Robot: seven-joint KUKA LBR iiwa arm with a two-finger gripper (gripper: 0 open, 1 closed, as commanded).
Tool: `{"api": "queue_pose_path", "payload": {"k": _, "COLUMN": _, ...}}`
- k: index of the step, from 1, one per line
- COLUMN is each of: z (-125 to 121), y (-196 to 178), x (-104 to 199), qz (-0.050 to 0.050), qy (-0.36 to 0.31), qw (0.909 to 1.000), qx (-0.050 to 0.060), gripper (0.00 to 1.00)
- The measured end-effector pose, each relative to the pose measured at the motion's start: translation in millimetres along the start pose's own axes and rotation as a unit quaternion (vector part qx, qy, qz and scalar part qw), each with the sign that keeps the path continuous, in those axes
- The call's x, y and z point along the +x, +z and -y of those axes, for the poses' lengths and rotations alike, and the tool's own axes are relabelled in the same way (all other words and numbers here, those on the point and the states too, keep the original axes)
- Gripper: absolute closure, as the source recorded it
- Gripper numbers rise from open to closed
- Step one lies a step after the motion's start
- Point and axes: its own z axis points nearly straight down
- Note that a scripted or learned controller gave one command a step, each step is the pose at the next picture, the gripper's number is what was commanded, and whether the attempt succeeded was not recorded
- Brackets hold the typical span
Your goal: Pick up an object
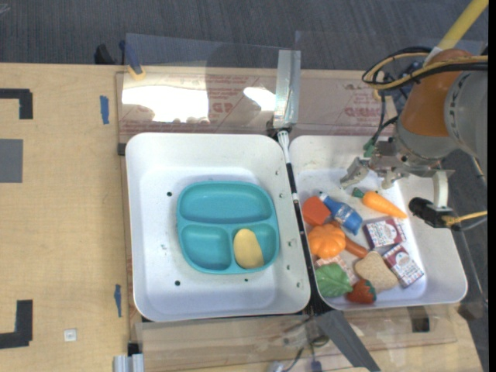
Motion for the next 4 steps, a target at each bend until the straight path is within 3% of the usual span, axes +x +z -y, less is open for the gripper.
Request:
{"api": "queue_pose_path", "payload": {"k": 1, "z": 37.8, "y": 9.9, "x": -17.3, "qz": 0.0, "qy": -0.042, "qw": 0.9991, "qx": 0.001, "gripper": 0.0}}
{"api": "queue_pose_path", "payload": {"k": 2, "z": 36.9, "y": -1.0, "x": -18.0, "qz": 0.0, "qy": -0.04, "qw": 0.9992, "qx": -0.001, "gripper": 1.0}}
{"api": "queue_pose_path", "payload": {"k": 3, "z": -13.2, "y": -111.7, "x": 51.0, "qz": -0.001, "qy": -0.026, "qw": 0.9996, "qx": -0.005, "gripper": 1.0}}
{"api": "queue_pose_path", "payload": {"k": 4, "z": -8.9, "y": -103.0, "x": 46.1, "qz": -0.001, "qy": -0.022, "qw": 0.9998, "qx": 0.003, "gripper": 0.0}}
